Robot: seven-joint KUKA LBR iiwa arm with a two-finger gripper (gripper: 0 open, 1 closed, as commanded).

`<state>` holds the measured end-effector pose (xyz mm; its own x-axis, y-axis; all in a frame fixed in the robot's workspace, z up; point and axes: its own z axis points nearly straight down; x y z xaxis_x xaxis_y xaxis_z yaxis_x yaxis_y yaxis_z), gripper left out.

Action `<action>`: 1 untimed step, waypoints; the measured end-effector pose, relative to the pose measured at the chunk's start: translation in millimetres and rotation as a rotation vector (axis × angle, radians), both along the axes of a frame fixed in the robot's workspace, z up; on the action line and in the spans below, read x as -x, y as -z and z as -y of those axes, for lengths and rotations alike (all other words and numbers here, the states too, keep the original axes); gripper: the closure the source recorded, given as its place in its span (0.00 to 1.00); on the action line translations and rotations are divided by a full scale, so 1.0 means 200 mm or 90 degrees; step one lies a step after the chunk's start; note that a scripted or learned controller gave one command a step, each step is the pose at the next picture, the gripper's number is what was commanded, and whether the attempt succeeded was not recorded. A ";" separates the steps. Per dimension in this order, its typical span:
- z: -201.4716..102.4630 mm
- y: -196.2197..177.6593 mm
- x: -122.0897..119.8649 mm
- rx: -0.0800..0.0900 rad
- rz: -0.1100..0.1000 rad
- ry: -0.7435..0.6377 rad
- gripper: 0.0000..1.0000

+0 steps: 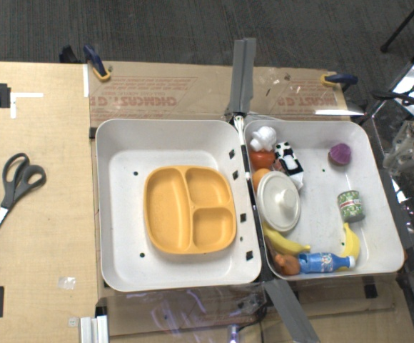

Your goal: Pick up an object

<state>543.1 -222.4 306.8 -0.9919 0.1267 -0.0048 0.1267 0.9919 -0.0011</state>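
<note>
Gripper (pixel 405 147): observed as a grey, blurred mechanism at the right edge of the camera view, just outside the right wall of the right bin (pixel 378 191). Whether it is open or closed cannot be told from here, and nothing is seen held in it.

All candidate objects lie to the left of the gripper, inside the right bin. The purple object (pixel 340 153) is nearest, just inside the wall, roundish with no marked long axis. The green can (pixel 350 206) lies a little further toward the front, on its side, with its axis running roughly back to front. Just beyond it, a small banana (pixel 350 240) lies on the same line, close to the right wall. The blue bottle (pixel 323 263) lies along the front wall, long axis left to right, cap end toward the right.

Objects against the left wall are crowded: a white bowl (pixel 278 201), upturned, touches a black-and-white toy (pixel 288 159) and a second banana (pixel 285 243).

Judgement: the purple object is the shortest reach and stands well apart from its neighbours. For the can, the jaws would need to close across its back-to-front axis.

The left bin (pixel 114 191) holds a yellow divided plate (pixel 190 209).
</note>
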 end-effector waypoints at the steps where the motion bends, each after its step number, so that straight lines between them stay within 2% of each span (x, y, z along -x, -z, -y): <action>1: -0.14 0.53 -0.14 -0.001 -0.001 -0.060 1.00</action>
